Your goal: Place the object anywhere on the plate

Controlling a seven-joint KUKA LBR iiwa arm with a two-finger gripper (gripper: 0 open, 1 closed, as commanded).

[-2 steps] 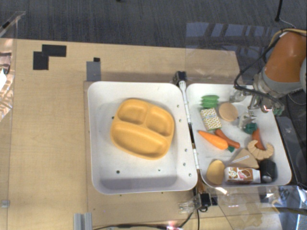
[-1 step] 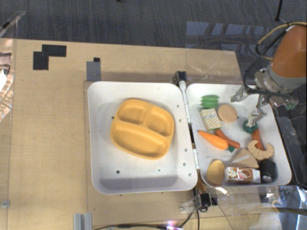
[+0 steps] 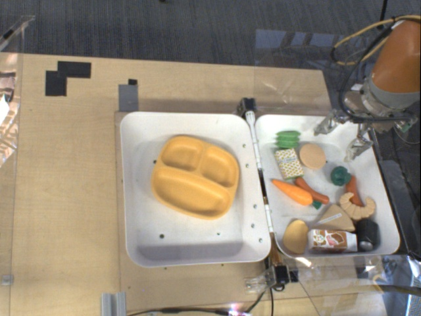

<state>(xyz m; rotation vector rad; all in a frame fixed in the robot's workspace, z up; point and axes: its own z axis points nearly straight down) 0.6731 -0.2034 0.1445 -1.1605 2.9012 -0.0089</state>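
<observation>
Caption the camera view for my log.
Gripper open above the right bin's toy food; yellow plate waits in the left bin.

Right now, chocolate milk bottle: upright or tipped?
Tipped. The bottle lies on its side along the right bin's near edge, black cap pointing right.

Dark grey carpet floor (image 3: 197,18) lies behind the wooden bench (image 3: 66,196).

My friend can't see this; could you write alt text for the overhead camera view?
A yellow divided plate sits alone in the left white bin. The right bin holds toy foods, including a carrot. The robot's gripper hovers, open, over that bin's far right corner.
</observation>
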